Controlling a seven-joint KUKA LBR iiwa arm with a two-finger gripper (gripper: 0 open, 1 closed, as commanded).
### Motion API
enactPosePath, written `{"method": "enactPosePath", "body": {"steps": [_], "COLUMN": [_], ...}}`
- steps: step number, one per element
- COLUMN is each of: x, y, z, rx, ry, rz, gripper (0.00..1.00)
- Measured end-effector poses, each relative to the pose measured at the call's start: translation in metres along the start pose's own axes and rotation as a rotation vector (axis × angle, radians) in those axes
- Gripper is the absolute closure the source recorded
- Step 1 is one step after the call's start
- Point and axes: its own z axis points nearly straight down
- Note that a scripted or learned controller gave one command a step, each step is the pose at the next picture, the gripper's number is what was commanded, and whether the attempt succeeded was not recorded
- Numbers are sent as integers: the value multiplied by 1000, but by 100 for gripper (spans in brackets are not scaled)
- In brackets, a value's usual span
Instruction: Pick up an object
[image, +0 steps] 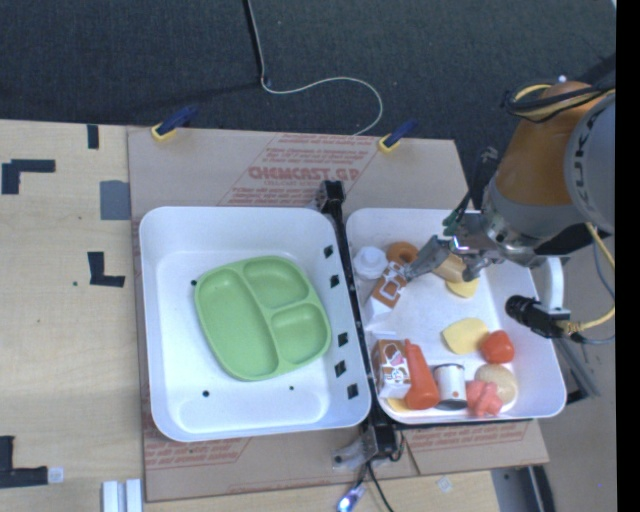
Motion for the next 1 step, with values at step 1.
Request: {"method": "enactPosePath", "body": {"steps": [1], "x": [1], "y": [0], "z": [-9], "rx": [2], "ry": [1], "rz": [-2], "gripper": [100]}}
